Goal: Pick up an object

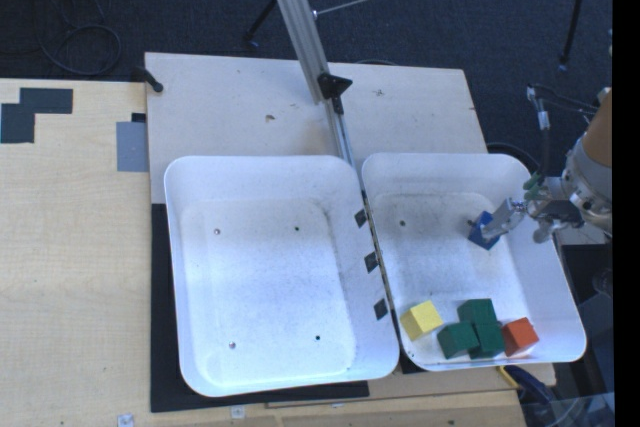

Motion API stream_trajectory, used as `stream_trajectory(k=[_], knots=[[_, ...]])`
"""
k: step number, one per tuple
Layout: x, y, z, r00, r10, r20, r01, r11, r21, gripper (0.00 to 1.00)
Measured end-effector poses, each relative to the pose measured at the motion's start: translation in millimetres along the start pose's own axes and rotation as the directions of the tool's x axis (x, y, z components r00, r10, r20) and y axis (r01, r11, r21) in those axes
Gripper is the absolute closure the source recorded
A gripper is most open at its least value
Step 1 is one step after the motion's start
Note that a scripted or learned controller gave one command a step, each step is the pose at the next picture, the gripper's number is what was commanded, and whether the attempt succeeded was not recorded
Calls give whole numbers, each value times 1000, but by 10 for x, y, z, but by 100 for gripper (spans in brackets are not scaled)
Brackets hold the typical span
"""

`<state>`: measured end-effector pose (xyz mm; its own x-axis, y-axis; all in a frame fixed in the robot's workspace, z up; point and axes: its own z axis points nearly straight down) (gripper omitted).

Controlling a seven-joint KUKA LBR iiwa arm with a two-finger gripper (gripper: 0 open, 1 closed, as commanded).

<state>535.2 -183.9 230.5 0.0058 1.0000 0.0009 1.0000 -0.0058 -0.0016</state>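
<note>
Where the bench carries its two white bins side by side, the left bin [265, 275] holds no blocks and the right bin [440, 185] holds five. Four sit along the right bin's near edge: one yellow block [422, 318] toward the near left corner, two green blocks [470, 328] pressed together beside it, and one orange block [519, 336] touching them at the near right corner. One blue block [485, 230] lies apart from these, close to the bin's right wall. The gripper [516, 211] reaches in over that right wall, its tip at the blue block and apparently touching it. At this size I cannot tell whether its fingers are apart or closed, nor whether the block sits between them.
</note>
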Motion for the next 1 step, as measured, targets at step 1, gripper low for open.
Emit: stream_trajectory(k=[1], knots=[[-256,143,1403,1000,-4,0,4,1000,-1,0]])
